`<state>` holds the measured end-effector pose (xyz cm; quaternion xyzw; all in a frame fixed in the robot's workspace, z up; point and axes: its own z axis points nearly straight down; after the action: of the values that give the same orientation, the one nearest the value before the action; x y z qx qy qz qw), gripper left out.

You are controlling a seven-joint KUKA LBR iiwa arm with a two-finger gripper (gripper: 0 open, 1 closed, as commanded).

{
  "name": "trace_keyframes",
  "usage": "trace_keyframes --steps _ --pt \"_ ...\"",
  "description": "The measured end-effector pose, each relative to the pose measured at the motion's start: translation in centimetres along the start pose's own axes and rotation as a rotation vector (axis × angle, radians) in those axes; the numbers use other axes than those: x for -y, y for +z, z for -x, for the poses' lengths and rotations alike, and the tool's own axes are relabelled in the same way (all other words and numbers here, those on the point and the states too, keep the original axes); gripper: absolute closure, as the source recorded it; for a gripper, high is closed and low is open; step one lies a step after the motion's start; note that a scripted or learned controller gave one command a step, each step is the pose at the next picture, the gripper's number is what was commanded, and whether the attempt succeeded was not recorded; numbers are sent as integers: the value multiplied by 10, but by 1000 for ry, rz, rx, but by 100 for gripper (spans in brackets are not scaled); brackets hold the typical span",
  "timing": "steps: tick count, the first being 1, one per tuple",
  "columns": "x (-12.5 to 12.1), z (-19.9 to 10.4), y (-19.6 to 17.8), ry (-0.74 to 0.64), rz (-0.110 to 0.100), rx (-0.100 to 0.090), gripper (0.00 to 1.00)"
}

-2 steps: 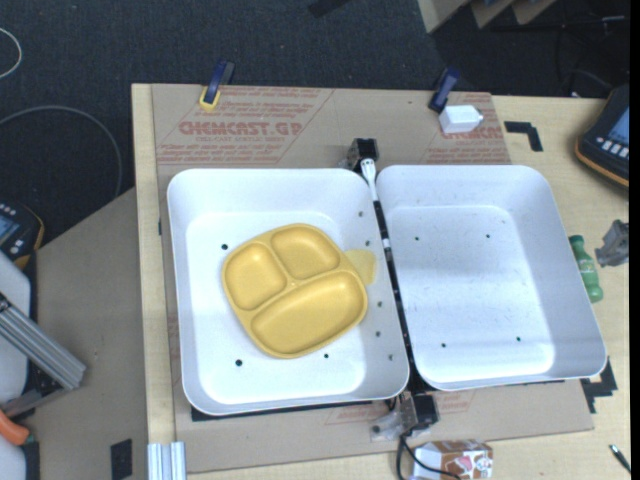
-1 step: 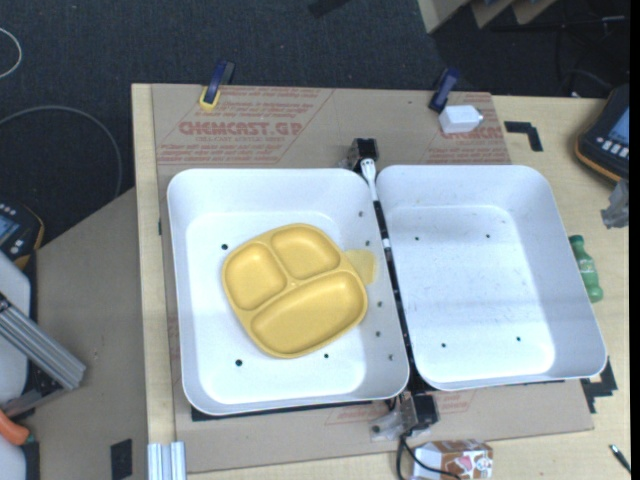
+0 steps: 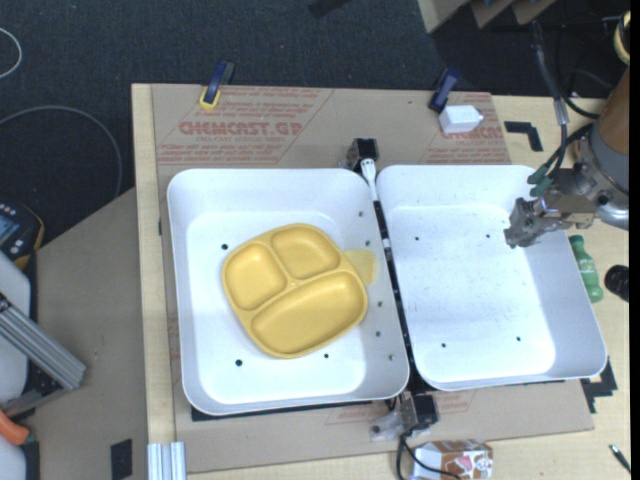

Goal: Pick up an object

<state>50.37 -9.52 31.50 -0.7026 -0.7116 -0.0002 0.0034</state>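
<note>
Approach step, nothing picked up yet. Gripper (image 3: 522, 224) over right bin (image 3: 480, 358); cannot tell its state. Yellow plate (image 3: 292, 290), 3 compartments, in left bin (image 3: 200, 368). Next: cross over, descend onto rim.

The arm (image 3: 612, 158) is running off the right edge, so most of it is going unseen. The gripper (image 3: 524, 224) is showing as a small grey blur — its fingers are too indistinct to read. A green object (image 3: 586, 266) is lying partly behind the right bin's rim (image 3: 590, 313) — possibly a bottle.
</note>
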Motion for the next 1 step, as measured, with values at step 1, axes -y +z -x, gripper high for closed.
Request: trace_keyframes --steps 1 --pt "6 -106 -13 3 6 3 100"
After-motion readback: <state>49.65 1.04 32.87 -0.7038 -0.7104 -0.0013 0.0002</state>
